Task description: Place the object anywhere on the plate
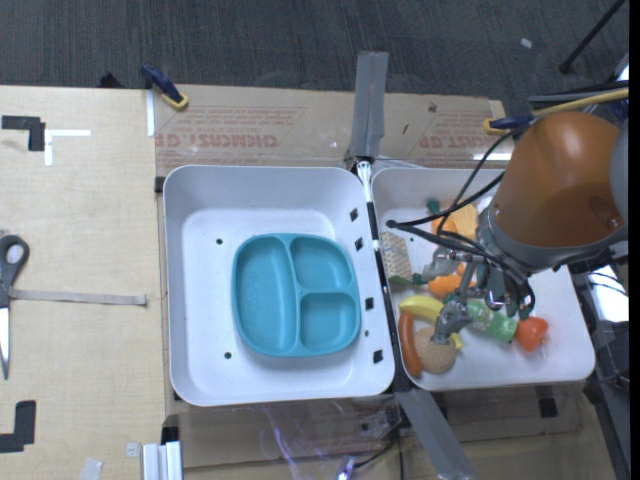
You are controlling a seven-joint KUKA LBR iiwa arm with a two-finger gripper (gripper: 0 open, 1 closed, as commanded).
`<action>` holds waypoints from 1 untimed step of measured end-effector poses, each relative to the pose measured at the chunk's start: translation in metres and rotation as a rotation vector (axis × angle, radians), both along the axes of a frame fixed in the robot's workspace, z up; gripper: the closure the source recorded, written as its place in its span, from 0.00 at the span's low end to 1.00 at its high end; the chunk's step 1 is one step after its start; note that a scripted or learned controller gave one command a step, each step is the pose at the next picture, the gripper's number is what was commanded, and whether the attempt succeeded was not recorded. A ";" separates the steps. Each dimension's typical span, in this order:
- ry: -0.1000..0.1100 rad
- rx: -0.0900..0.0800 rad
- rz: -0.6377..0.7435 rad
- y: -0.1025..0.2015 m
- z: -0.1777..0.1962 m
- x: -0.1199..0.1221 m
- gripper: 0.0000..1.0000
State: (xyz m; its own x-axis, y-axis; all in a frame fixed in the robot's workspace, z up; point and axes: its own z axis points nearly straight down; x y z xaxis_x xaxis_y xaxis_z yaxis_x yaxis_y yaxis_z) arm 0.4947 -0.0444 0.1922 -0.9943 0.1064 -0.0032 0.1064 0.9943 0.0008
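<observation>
Plate (297, 295) in left bin (190, 268), seemingly centred

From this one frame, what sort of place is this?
Likely a robot lab bench: two white bins, a teal plate, toy food under the arm, scissors on taped cardboard.

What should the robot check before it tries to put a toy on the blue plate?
1. Blue plate lies flat in the left bin, nothing on it: ok.
2. Toy food is piled in the right bin, within the arm's reach: ok.
3. Gripper is low over that pile: ok.
4. One toy sits between its fingers: cannot tell, too cluttered.
5. Toys crowd together, so grabbing just one is tricky: not ok.
</observation>
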 end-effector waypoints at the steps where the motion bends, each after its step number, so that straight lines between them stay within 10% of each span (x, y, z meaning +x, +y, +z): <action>1: 0.000 0.000 0.000 0.000 0.000 0.000 0.00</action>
State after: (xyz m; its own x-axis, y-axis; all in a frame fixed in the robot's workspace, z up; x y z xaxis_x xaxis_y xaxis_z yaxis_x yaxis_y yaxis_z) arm 0.4947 -0.0444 0.1922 -0.9943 0.1063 -0.0032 0.1063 0.9943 0.0008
